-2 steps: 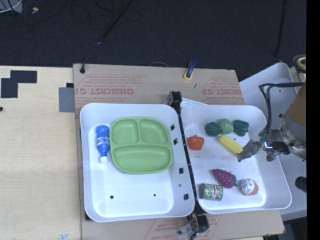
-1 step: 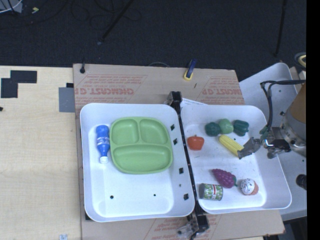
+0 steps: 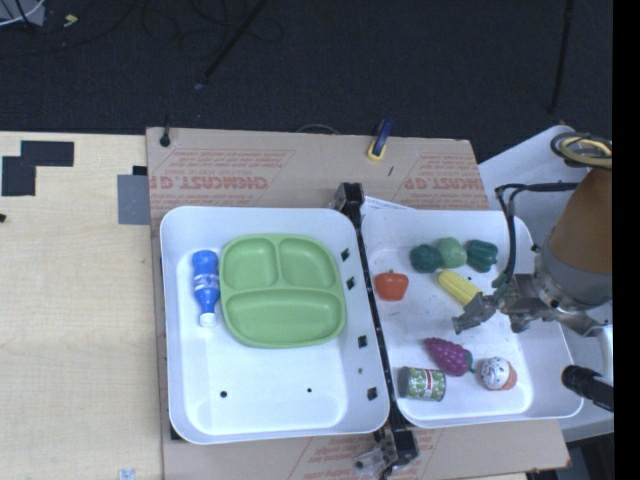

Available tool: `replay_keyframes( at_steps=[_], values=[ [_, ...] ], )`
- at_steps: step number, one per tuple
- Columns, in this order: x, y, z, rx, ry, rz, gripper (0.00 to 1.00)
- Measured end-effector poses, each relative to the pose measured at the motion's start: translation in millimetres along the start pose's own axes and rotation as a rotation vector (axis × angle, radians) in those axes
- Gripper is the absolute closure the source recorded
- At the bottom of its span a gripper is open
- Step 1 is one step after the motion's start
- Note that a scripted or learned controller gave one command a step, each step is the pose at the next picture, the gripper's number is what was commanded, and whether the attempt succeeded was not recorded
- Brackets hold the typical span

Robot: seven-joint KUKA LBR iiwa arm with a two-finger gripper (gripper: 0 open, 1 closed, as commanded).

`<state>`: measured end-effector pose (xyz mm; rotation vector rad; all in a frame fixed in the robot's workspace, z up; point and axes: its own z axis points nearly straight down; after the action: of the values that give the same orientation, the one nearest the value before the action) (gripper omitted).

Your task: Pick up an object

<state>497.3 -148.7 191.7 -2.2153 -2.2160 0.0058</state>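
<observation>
The right bin (image 3: 400, 238) holds several small things: a red-orange pepper (image 3: 390, 286), a cluster of green vegetables (image 3: 452, 255), a yellow corn cob (image 3: 457, 287), purple grapes (image 3: 448, 355), a green can (image 3: 422, 383) lying on its side, and a white and orange ball (image 3: 494, 373). My gripper (image 3: 476, 316) hangs over the right part of this bin. It is just right of the corn cob, between the corn and the ball. I see nothing held in it.
The left bin (image 3: 260, 408) holds a green divided plate (image 3: 282, 290) and a blue bottle (image 3: 205, 285) lying to the plate's left. The arm's grey and orange body (image 3: 585, 238) covers the right bin's right rim. A black divider (image 3: 365, 298) separates the bins.
</observation>
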Motion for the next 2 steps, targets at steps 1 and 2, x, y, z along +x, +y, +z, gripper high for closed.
replay_keyframes(
  at_steps=[1,2],
  values=[
    [4,1,44,0.0,0.0,-0.001,0.0],
    [-1,0,105,-0.003,-0.001,0.0,0.0]
  ],
)
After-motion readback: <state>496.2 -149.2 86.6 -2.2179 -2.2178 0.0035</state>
